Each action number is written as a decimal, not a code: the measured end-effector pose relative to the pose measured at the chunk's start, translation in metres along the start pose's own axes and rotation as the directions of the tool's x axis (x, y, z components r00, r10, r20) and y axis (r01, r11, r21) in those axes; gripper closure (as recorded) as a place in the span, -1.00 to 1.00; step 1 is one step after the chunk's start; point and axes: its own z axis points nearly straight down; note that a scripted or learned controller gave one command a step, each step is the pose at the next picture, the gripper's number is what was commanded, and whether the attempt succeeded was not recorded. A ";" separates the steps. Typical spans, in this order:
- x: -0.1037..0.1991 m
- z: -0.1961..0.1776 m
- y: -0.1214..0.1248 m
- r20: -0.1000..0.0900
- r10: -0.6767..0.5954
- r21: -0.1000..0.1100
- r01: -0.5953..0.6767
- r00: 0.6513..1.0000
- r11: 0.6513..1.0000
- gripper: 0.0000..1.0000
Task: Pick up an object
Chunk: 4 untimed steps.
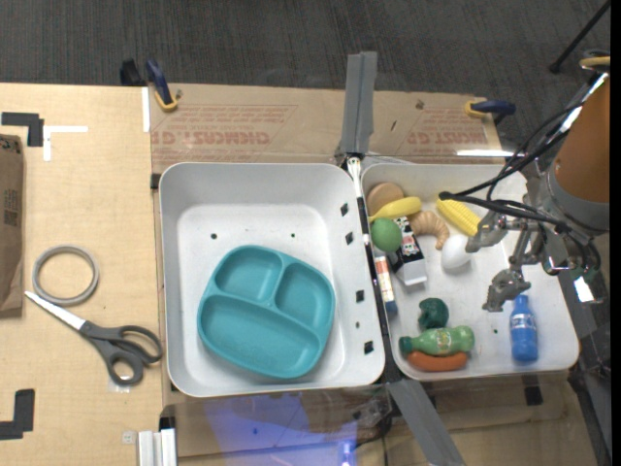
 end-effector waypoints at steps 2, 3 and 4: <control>-0.057 0.151 0.020 -0.001 0.085 0.000 -0.085 0.996 0.996 -1.00; -0.117 0.150 0.014 0.003 0.230 0.000 -0.230 0.973 0.973 -1.00; -0.095 0.150 -0.022 0.002 0.209 0.000 -0.209 0.978 0.978 -1.00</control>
